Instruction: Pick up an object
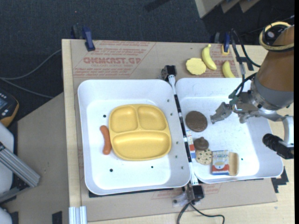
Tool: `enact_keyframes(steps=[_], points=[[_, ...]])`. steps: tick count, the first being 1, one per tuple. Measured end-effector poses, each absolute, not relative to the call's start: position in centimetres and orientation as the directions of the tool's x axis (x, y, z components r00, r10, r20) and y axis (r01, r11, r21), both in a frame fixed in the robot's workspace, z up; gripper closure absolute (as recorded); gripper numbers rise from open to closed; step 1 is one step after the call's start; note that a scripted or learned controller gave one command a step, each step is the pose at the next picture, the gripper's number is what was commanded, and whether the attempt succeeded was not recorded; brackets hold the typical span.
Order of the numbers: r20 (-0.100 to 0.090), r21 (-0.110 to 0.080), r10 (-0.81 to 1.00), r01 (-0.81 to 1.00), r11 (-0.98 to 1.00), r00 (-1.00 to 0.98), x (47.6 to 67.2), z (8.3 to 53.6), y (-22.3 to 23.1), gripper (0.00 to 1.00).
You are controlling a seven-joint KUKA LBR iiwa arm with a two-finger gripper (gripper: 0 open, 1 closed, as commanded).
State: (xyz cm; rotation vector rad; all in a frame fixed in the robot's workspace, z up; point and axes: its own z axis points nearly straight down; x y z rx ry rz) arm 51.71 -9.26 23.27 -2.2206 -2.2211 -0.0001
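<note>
— Jaws first: how did they stand?
— Apart, with nothing between them. They hung over the right bin [252, 169], in the right middle of the frame, at the end of the grey arm [275, 73] that came in from the right edge. One finger [217, 117] pointed down and left towards a brown disc [196, 120].

— Did it touch the disc?
— No, it was near it but apart.

— And the big things?
— A table [117, 59] with red print on its board filled the middle of the frame. It bore two white bins side by side. The left bin [93, 171] held a yellow divided plate [139, 132] at its centre, and an orange sausage [106, 139] lay just beside the plate's left rim.

— What could be picked up in the right bin?
— The disc lay at its left side. Below it, along the lower left of that bin, sat a small dark cookie [201, 143], a pale chip cookie [203, 158], a red and white packet [220, 162] and a tan bun piece [233, 164], packed close together.

— Anything outside the bins?
— Above the right bin, on the bare table, lay two bananas [210, 58] and a yellow round piece [195, 66]. A blue clamp [87, 38] gripped the table's upper left edge.
</note>
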Motion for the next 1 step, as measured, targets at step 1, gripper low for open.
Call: enact_keyframes(steps=[1], points=[[0.002,-0.012,1.000,1.000,0.000,0.000,54.66,10.05,-9.22,0.00]])
